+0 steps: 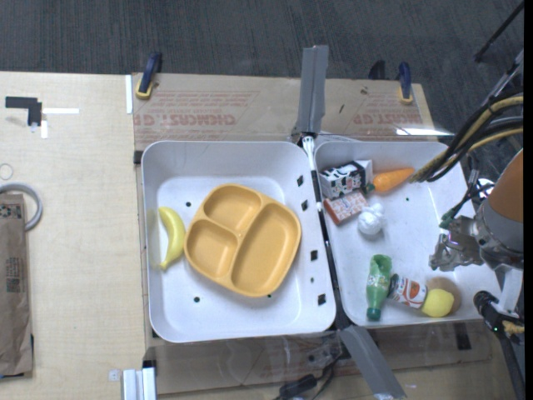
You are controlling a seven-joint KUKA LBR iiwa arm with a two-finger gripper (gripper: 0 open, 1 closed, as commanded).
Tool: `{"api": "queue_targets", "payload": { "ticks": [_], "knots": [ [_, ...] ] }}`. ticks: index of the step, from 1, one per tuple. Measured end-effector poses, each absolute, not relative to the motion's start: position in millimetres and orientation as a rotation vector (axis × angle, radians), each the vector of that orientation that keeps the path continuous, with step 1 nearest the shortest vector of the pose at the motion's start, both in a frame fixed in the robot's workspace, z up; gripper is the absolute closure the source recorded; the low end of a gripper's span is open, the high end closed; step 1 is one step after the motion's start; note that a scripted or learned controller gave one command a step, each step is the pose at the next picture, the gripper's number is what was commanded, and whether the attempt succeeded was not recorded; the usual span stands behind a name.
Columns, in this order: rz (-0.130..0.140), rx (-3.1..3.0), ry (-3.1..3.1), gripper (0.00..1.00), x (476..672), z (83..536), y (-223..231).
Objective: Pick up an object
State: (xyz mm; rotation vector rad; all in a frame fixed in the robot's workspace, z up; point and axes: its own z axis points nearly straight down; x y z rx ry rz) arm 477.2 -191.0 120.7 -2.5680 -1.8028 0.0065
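Carrot (392, 178), green bottle (377, 286) in right bin (416, 223); plate (242, 239) left

Right bin (416, 215): open floor mid-right. Carrot (391, 178), cow-print box (344, 179) and white ball (371, 221) crowd the far-left corner; green bottle (377, 286) and lemon (440, 302) block the near edge.

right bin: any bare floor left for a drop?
Right bin: bare floor between the white ball and the hand, above the green bottle and lemon. Crowded along its left wall and at the bottom. Left bin: bare corners around the yellow tray.
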Motion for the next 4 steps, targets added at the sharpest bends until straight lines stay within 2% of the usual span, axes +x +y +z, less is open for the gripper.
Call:
{"api": "queue_targets", "payload": {
  "ticks": [1,2,3,4],
  "knots": [
    [0.005,-2.184,-2.251,1.00,476.7,99,-205],
    [0.002,-1.705,-2.638,1.00,530.4,90,-222],
    [0.004,-1.607,-2.698,1.00,575.7,333,-223],
    [0.003,-1.256,-2.880,1.00,583.9,358,-223]
  ]
}}
